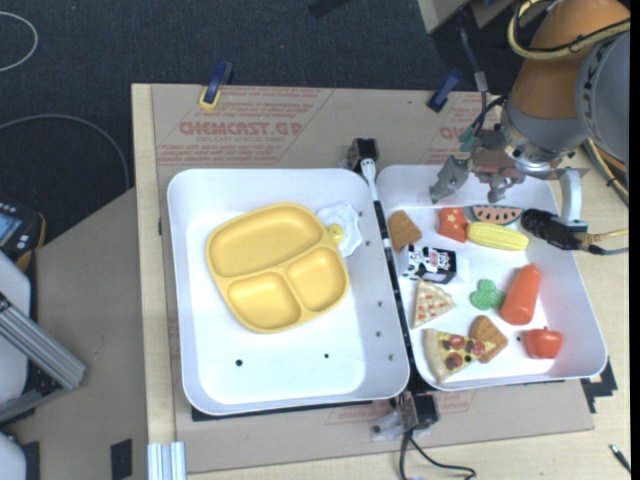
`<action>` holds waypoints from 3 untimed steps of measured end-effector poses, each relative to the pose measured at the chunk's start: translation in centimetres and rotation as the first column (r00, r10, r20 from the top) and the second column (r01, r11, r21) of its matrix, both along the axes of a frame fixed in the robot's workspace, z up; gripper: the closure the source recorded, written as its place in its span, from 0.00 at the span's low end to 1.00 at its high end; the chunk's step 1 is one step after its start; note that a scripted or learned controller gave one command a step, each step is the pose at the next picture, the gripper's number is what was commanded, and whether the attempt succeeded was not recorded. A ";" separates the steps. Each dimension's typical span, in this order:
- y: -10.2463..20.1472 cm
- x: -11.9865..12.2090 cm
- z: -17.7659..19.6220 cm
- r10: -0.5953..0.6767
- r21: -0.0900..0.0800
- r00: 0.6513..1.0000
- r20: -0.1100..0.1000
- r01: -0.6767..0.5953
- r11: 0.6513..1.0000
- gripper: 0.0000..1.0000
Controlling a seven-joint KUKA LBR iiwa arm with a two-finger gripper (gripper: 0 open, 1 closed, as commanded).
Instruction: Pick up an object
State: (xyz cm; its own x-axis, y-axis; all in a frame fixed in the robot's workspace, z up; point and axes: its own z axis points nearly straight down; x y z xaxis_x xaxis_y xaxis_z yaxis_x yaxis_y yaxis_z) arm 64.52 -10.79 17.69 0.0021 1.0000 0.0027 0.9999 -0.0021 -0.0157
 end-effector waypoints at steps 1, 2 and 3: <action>0.0 0.3 0.8 0.002 -0.002 1.000 0.015 -0.002 1.000 0.00; 0.0 -0.2 -5.5 0.002 -0.001 1.000 0.008 -0.002 1.000 0.00; 0.0 0.1 -8.8 0.001 -0.004 1.000 0.024 -0.001 1.000 0.00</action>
State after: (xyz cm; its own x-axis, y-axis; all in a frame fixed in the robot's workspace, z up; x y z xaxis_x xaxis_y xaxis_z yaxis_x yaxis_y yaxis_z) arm 64.66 -10.83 8.86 0.0009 1.0000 -0.0011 1.0000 -0.0009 0.0080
